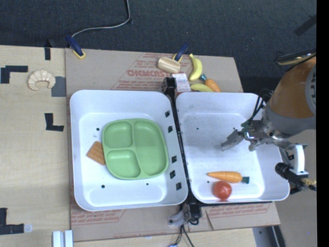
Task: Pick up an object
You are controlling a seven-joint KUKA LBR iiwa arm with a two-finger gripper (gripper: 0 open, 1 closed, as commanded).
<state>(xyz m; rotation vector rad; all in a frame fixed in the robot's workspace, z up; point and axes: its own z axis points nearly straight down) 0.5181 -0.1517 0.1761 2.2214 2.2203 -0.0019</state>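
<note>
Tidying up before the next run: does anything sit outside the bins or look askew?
Yes. A croissant lies alone on the bench left of the bins, and a banana with other toy food is piled behind them. An orange piece is tucked partly under the green plate.

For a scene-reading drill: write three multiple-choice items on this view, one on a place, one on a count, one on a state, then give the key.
1. Where does the carrot lie?
A. in the right bin
B. on the green plate
C. outside the bins

2. How many compartments does the green plate have?
A. two
B. three
C. five

3. What lies between the fingers of the tool?
A. the tomato
B. the carrot
C. nothing

Key: 1 A, it lies near that bin's front wall, beside the tomato. 2 B, ridges split the plate into three. 3 C, the fingers are spread over bare bin floor, apart from both toys.
</note>
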